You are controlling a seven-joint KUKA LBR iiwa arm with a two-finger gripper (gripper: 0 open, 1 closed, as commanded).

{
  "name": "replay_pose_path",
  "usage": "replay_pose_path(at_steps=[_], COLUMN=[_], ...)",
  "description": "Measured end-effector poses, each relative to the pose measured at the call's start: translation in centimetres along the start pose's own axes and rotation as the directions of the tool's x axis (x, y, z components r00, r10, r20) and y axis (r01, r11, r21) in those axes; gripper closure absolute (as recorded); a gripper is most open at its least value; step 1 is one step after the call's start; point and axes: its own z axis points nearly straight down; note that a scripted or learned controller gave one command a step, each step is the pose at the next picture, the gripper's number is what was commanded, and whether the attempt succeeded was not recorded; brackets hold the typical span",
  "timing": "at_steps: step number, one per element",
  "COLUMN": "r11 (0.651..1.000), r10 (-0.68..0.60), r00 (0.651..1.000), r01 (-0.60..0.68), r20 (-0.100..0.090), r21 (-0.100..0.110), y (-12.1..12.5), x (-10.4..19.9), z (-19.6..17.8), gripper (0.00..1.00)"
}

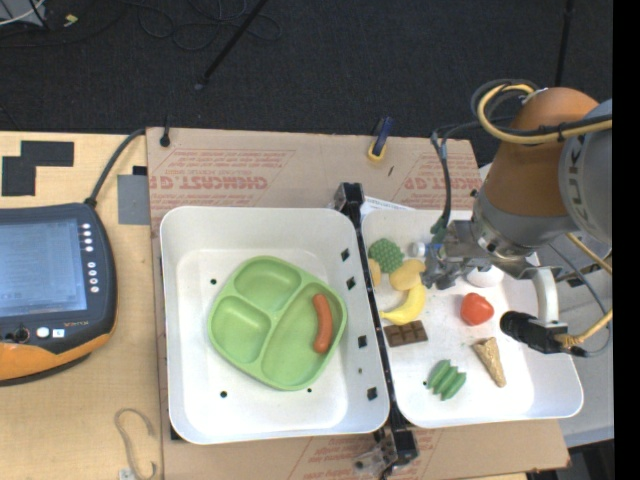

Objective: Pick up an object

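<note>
Two shallow white bins sit side by side on the desk (pixel 60 428), in the lower middle of the frame. The left bin (pixel 190 258) holds a green divided plate (pixel 262 318), and an orange-red sausage (pixel 322 323) lies in the plate's right compartment. The right bin (pixel 545 393) holds the loose items: a green broccoli-like piece (pixel 386 254) near its upper left corner, a yellow banana (pixel 407 307) just below it, a brown chocolate-like block (pixel 406 334) touching the banana's lower edge, a green ridged vegetable (pixel 446 379) toward the bottom, a red tomato-like piece (pixel 477 309) in the middle, and a tan wedge (pixel 490 359) below and right of the tomato. The arm (pixel 540 173) reaches in from the right of the frame, and its gripper (pixel 440 260) hangs over the upper part of the right bin, just right of the broccoli-like piece and above the banana. Whether the fingers are open or closed cannot be told here, and nothing is visibly held between them. A tablet-like controller (pixel 48 273) with an orange rim rests on the desk at the left edge of the frame.
</note>
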Motion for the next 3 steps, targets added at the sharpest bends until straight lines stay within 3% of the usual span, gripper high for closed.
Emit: replay_pose_path(at_steps=[1,3], r11=[1.000,1.000], r10=[0.000,0.002], r00=[1.000,1.000], r01=[0.000,-0.002], r20=[0.001,0.001], r21=[-0.003,-0.001], y=[0.2,-0.8], x=[0.9,-0.2], z=[-0.7,-1.7], gripper=[1.00,1.00])
